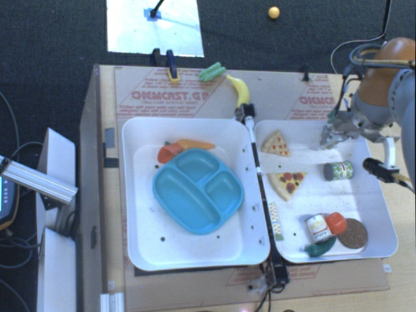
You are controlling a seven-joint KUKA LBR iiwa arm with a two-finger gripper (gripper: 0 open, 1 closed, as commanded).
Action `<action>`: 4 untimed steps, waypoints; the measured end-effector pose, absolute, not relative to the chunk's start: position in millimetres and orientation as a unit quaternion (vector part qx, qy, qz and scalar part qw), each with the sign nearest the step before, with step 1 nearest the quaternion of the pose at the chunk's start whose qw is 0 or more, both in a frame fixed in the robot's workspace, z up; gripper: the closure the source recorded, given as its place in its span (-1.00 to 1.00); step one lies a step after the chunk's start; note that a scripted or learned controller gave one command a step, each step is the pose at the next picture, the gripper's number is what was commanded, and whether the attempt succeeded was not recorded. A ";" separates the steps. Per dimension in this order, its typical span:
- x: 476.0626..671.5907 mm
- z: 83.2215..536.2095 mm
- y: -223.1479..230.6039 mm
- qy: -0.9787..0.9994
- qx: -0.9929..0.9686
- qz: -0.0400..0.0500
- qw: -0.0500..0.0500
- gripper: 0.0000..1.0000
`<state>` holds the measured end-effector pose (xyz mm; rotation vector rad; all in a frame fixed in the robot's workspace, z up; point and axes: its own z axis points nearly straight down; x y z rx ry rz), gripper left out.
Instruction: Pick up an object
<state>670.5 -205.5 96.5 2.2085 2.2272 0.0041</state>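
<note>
The grey arm with its orange band enters from the right, and its gripper [330,137] hangs over the far part of the right bin [383,229], a shallow tray of smooth white plastic. Whether the pincer is spread or pressed together I cannot tell; nothing is seen between its tips.

Below and just nearer than the gripper lies a small green can [338,170] on its side (cylindrical, with a pale label). To the left sit two flat wedge-shaped pizza slices, one far [277,144] and one nearer the middle [288,182]. In the near part of the bin cluster a small white-labelled jar [317,225], an orange rounded piece [336,223], a brown disc like a cookie [353,234] and a dark green curved piece [320,247].

The left bin [146,246] holds a glossy blue divided plate [197,190], with an orange carrot shape [190,145] and a red piece [168,153] at its far edge. A yellow banana [240,90] lies on the cardboard-coloured board beyond the bins.
</note>
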 end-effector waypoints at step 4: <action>596.3 101.4 -206.7 0.708 0.706 0.002 0.003 1.00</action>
